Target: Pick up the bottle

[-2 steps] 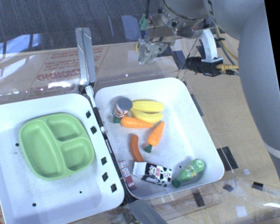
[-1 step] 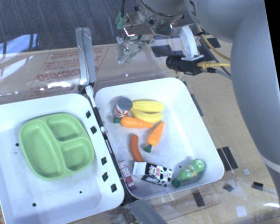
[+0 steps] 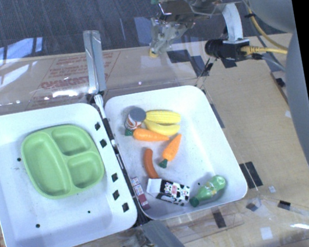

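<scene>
A small green bottle [image 3: 208, 191] lies on its side in the front right corner of the right bin [image 3: 219, 138], touching a black-and-white carton [image 3: 172, 192]. My gripper [image 3: 161, 38] hangs well above the bench behind the right bin's back rim, far from the bottle. Its translucent fingers point down and hold nothing that I can see.
The right bin also holds a yellow banana [image 3: 162, 119], two orange carrots [image 3: 150, 134] [image 3: 171, 149], a red sausage [image 3: 149, 163] and a grey round piece [image 3: 136, 116]. A green divided plate [image 3: 62, 160] lies in the left bin [image 3: 9, 204]. A grey divider [image 3: 95, 59] stands between the bins.
</scene>
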`<state>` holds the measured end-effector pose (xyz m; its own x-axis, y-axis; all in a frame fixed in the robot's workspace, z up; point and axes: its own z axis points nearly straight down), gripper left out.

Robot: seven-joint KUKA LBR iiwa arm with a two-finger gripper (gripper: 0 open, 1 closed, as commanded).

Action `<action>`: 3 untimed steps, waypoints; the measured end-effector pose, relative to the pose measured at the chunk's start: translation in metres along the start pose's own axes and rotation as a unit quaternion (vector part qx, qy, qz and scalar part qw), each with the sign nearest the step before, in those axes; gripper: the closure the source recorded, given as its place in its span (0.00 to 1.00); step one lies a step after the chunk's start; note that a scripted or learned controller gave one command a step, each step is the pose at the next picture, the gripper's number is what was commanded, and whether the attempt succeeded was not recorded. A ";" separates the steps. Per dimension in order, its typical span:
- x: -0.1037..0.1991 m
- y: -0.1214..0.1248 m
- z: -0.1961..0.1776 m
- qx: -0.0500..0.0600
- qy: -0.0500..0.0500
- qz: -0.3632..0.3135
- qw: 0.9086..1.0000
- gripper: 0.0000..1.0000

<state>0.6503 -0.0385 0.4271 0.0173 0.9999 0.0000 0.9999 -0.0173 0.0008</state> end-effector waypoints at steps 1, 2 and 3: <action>0.077 0.004 0.067 0.004 0.000 -0.019 1.000 1.00; 0.151 0.003 0.069 0.001 0.001 -0.040 0.999 1.00; 0.229 0.001 -0.016 0.000 0.000 -0.110 0.994 1.00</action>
<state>0.6554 0.1903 0.4436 -0.2011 0.9796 0.0007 0.9796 0.2011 0.0007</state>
